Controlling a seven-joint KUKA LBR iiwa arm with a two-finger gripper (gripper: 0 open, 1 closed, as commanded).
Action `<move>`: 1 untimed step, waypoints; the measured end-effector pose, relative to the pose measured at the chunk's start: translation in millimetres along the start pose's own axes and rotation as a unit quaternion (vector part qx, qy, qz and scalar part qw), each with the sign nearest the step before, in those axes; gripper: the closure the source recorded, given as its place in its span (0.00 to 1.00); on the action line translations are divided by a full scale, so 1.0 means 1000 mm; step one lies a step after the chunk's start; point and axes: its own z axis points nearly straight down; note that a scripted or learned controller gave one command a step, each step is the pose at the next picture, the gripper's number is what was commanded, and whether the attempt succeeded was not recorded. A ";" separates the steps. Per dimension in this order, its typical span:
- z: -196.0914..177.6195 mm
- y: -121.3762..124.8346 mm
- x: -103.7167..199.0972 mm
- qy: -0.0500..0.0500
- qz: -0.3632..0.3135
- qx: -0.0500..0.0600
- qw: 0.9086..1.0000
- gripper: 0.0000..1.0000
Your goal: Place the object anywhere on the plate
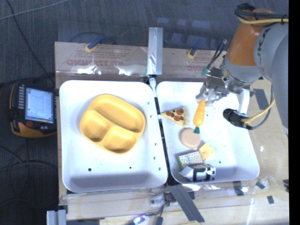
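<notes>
A yellow plate with three compartments lies in the left white bin. Over the right bin, my gripper is shut on the upper end of an orange toy carrot. The carrot hangs down from the fingers with its green tip low, next to a tan disc. The gripper is well to the right of the plate, across the divider between the bins.
The right bin also holds a pizza slice, a yellow cheese wedge, a green-and-white box and a black-and-white can. A handheld control pad lies left of the bins.
</notes>
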 end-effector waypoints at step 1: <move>0.030 -0.049 0.065 0.004 -0.077 0.001 0.997 1.00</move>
